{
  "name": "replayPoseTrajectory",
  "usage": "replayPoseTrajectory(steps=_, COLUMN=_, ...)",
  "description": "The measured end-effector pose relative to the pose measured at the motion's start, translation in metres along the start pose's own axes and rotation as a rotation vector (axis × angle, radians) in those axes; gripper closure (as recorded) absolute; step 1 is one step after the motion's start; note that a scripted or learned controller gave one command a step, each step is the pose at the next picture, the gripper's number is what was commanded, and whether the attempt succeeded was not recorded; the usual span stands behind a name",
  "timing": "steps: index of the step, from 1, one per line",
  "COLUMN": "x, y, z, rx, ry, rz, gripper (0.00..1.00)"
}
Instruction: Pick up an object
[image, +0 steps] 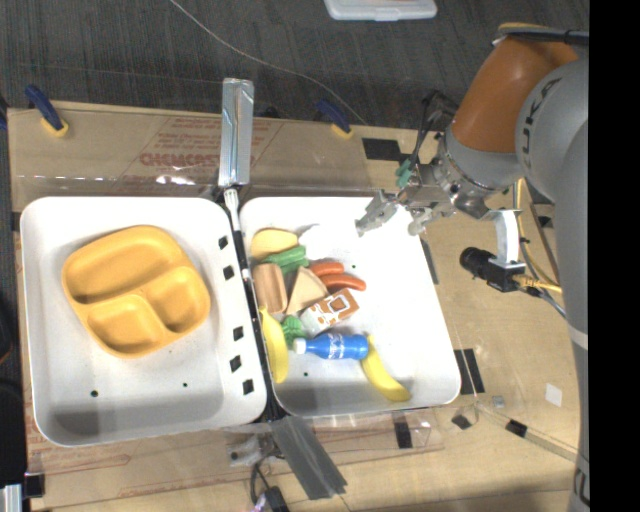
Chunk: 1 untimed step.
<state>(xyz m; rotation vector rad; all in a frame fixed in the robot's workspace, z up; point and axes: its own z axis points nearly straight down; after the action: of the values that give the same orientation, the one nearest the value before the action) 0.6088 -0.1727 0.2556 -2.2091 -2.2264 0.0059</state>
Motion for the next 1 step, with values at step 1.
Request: replayPoseTrajectory(steps=1, x=-0.0212, y=-0.0095, z=0.1398, rx=0.003, ry=0.001, rz=0.249, gripper=0.00)
